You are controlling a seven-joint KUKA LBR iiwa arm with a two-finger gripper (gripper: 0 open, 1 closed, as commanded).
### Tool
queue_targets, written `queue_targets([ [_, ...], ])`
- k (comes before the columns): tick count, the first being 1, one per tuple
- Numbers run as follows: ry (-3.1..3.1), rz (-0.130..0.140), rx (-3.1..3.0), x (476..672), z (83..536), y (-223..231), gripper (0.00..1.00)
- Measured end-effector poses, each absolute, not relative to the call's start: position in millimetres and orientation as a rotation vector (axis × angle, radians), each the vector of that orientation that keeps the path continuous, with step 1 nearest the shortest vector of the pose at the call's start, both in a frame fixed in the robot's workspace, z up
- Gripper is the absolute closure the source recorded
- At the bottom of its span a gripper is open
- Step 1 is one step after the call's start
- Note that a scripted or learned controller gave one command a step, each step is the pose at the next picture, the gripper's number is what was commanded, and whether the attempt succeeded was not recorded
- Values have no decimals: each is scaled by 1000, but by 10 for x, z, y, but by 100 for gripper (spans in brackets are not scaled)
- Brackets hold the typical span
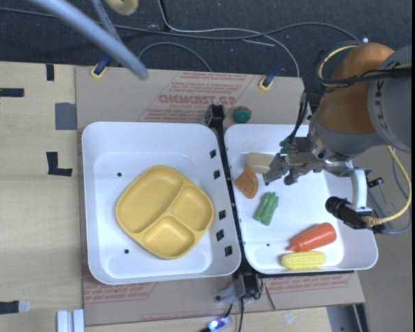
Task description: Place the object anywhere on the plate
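1. Reaching in from the right, the grey arm (363, 109) with its orange band hangs over the right bin (346, 254); its hand (280, 173) sits low above the bin's upper left part.
2. Hand state: the dark fingers (271, 176) stand a little apart, and no item shows between them.
3. Plate (164, 210): yellow, three compartments, lying in the left bin (97, 185), roughly centred. All three compartments are bare.
4. Items in the right bin:
   - cream-coloured block (258, 161), near the upper left corner, just left of the hand;
   - orange-brown piece (247, 184), just below the block, close to the divider between the bins;
   - green piece (266, 208), below the hand, tilted, near the bin's middle;
   - red-orange carrot-shaped toy (312, 237), lower right, lying at a slant;
   - yellow corn cob (303, 260), just below the carrot, along the bin's front wall.
5. Nearest to the fingers are the cream block and the orange-brown piece; whether the fingers touch either cannot be told.
6. Outside the bins: a small teal ball (243, 114) on the cardboard sheet (194, 95) covering the counter, just behind the right bin's back edge.
7. Cables (194, 30) trail across the dark floor behind the counter.
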State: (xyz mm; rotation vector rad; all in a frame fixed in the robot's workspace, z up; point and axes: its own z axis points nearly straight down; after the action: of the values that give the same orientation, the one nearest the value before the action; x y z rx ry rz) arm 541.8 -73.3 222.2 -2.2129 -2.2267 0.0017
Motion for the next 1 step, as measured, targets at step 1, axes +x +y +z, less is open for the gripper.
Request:
queue_targets([
  [1, -2227, 0, -2212, 5479, 2271, -228, 100],
])
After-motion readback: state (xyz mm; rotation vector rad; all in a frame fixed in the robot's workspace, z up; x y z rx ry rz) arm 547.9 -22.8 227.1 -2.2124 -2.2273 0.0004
